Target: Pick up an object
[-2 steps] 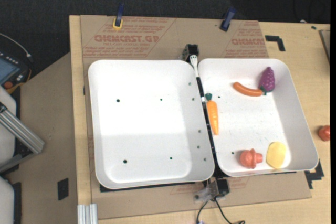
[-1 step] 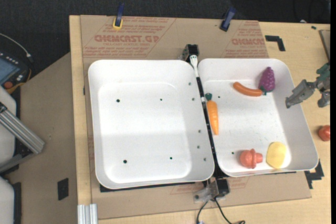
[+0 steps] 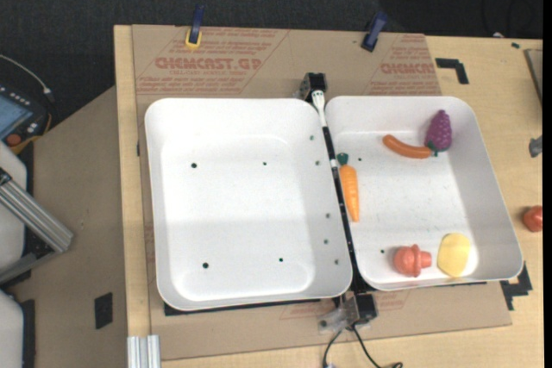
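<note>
On the table (image 3: 129,185), two shallow white bins sat side by side atop a brown cardboard sheet (image 3: 259,56) printed with red lettering. Inside the right bin (image 3: 483,185) lay all the toy foods that could be picked up. A carrot (image 3: 348,192) with a green top rested lengthwise along that bin's left wall, just beside the seam between the two bins. Toward the far side, a curved orange sausage (image 3: 405,147) lay with one end touching or nearly touching a purple bunch of grapes (image 3: 439,130). Near the bin's front edge, a small red-orange piece (image 3: 411,259) sat just beside a yellow lemon (image 3: 454,254); whether they touched could not be told. The left bin (image 3: 164,185) showed a few dark dots on its white floor. Two blue clamps (image 3: 197,21) gripped the cardboard's far edge, well apart from each other. At the view's right edge, outside the bins, a small red-orange object (image 3: 533,219) was partly cut off. The gripper's state could not be told from this view.
</note>
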